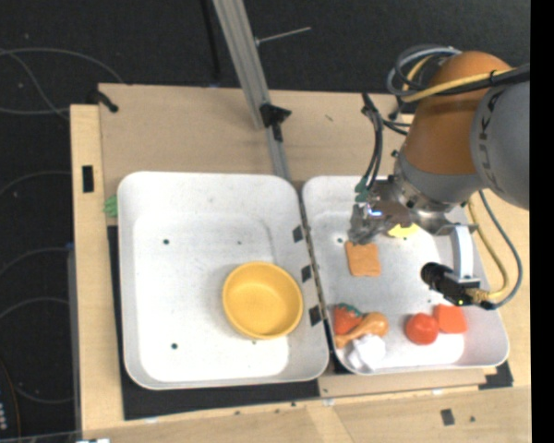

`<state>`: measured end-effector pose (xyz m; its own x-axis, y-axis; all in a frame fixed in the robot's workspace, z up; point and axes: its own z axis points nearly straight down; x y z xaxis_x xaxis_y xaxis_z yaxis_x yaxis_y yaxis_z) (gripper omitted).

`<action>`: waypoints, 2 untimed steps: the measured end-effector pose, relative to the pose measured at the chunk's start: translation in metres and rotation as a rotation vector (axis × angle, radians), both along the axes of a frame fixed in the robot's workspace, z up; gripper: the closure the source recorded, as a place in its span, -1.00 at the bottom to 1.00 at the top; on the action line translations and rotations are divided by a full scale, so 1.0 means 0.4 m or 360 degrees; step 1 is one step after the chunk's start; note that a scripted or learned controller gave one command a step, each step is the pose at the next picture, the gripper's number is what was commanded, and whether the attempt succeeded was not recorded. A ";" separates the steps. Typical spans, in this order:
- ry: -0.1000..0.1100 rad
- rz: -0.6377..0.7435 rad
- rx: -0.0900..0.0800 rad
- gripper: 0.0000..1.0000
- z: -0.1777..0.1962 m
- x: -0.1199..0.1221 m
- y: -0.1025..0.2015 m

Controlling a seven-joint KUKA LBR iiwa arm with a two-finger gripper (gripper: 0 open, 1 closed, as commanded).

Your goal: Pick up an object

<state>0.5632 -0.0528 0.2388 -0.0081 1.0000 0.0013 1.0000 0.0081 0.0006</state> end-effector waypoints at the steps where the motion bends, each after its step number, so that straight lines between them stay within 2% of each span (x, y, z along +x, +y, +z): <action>1: -0.0002 0.0000 0.0001 1.00 0.026 0.026 0.123; 2: -0.0001 0.0000 0.0001 1.00 0.042 0.049 0.240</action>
